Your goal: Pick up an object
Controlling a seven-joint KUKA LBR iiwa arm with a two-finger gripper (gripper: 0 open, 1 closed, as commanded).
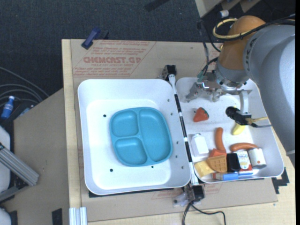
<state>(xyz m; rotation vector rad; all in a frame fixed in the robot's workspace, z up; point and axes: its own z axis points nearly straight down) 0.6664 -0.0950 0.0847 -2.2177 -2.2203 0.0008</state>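
Brown bench point(112, 60) carried two white bins side by side. In the left bin point(89, 125) lay a blue divided plate point(140, 136). The right bin point(272, 158) held the loose things. The gripper point(204, 97) hung at the 11 o'clock corner of the right bin, its jaws apart with nothing between them, so I judged the pick as not yet made.

The nearest thing, a red strawberry point(200, 115), lay just at 6 o'clock from the gripper, apart from all others and with bare floor around it. A yellow banana point(238, 129) lay at 3 o'clock of the bin. The orange sausage point(219, 137), white block point(200, 144) and cracker point(216, 163) crowded toward 6 o'clock, close to the wall and to each other, with little room for a grasp.
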